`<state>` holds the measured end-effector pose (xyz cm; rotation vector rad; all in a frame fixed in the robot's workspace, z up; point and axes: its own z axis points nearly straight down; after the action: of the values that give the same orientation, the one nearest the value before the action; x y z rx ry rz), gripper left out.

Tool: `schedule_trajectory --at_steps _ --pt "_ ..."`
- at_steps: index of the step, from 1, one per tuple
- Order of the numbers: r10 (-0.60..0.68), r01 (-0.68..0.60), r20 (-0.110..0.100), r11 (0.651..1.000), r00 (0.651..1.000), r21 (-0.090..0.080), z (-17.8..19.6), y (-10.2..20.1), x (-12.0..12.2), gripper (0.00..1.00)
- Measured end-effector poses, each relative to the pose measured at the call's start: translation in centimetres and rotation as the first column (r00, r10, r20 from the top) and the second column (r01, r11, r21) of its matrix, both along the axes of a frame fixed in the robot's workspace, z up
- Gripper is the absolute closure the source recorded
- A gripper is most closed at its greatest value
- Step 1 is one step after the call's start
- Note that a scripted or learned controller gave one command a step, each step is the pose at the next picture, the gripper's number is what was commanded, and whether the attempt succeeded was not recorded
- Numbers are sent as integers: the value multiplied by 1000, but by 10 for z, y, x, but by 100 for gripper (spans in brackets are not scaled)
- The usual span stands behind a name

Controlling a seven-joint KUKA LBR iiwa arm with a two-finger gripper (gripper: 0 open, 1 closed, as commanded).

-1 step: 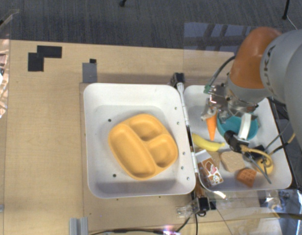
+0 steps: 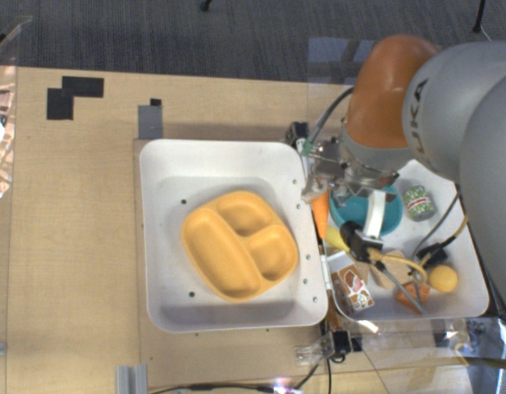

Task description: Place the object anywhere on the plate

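Observation:
A yellow plate (image 2: 239,242) with three compartments lies in the left white bin (image 2: 162,220), and nothing rests on it. My gripper (image 2: 361,203) hangs low in the right bin (image 2: 474,298), under the orange-banded wrist. It sits directly over a teal bowl-like object (image 2: 390,217) near that bin's left wall. An orange object (image 2: 320,214) lies just left of the gripper, against the wall between the bins. The wrist hides what is beneath the gripper.
The right bin also holds a green-and-white can (image 2: 418,203), a yellow ball (image 2: 443,280), a brown snack packet (image 2: 354,289) and wooden sticks (image 2: 394,269). The arm covers the back of that bin.

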<state>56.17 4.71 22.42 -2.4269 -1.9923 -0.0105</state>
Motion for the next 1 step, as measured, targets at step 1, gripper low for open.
schedule_trajectory --at_steps 1 --pt "199 -199 -2 980 980 -4 -15 39 30 100"
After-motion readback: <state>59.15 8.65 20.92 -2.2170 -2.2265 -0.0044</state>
